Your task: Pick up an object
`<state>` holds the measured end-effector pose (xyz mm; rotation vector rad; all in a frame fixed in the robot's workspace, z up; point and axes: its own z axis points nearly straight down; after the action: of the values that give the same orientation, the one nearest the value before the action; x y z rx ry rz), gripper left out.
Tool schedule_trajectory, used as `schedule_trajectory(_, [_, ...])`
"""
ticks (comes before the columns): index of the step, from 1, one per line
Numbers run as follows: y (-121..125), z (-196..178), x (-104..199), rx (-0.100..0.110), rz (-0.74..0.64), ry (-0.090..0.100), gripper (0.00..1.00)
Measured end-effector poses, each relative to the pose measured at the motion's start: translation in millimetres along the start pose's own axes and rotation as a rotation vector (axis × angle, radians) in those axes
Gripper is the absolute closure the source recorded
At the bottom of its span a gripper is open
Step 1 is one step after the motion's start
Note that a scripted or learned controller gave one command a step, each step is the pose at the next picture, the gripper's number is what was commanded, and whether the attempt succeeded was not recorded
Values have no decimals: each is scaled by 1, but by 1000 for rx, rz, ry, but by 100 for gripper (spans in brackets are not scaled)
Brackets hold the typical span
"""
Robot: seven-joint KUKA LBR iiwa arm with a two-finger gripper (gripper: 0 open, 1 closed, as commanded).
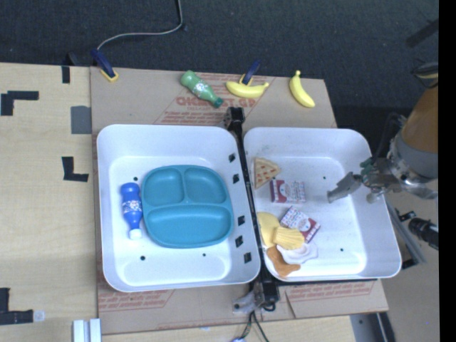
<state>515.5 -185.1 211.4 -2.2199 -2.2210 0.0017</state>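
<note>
Camera view: light wood counter [35, 212] at left, black tape marks on it; dark carpet beyond. Cardboard sheet [142, 98] under 2 white bins. Left bin [114, 148]: blue bottle [131, 209] beside blue divided tray [188, 206]. On cardboard behind bins: green bottle [200, 88], 2 bananas [246, 88] [301, 91]. Right bin [349, 144]: waffle wedge [266, 171], 2 red-white cartons [288, 191] [300, 223], yellow pieces [279, 237] at near-left corner. Gripper [340, 190] above right bin's right side, holding nothing; cannot tell whether fingers open or closed.

The arm [420, 141] reaches in from the right, claw [345, 188] low.
</note>
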Motion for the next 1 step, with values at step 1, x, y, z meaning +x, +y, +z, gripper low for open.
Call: schedule_trajectory(1, [12, 122, 50, -11, -1, 1, 0])
